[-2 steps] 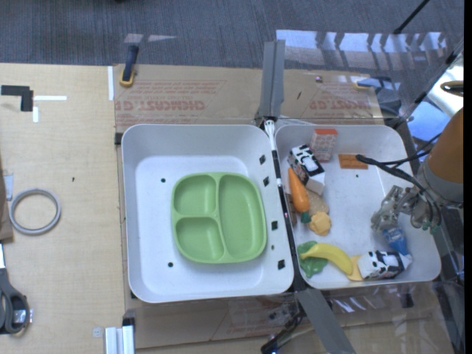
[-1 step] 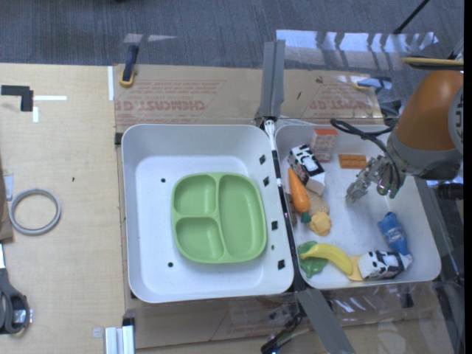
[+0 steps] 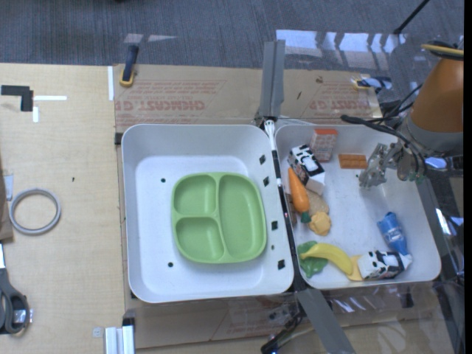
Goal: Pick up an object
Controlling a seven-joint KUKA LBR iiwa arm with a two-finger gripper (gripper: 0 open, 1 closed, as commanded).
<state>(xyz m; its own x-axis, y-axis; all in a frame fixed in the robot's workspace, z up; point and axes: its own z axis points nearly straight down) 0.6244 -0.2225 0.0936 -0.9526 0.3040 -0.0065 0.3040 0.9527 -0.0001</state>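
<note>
The right bin (image 3: pixel 346 268) holds several small toys: an orange carrot (image 3: pixel 298 189), a yellow banana (image 3: pixel 333 258), a blue bottle (image 3: pixel 391 232), a black-and-white cow figure (image 3: pixel 385 265), a black-and-white carton (image 3: pixel 305 161), an orange block (image 3: pixel 352 161), a small pink-and-white box (image 3: pixel 324 140) and a tan biscuit (image 3: pixel 319 223). My gripper (image 3: pixel 375 174) hangs over the bin's upper right part, just right of the orange block and above the blue bottle. Nothing shows between its fingers.
The left bin (image 3: pixel 147 220) carries a green three-compartment plate (image 3: pixel 219 217). A roll of tape (image 3: pixel 32 211) lies on the wooden bench at the left. The arm's orange band (image 3: pixel 442 94) looms at the right edge above the bin's wall.
</note>
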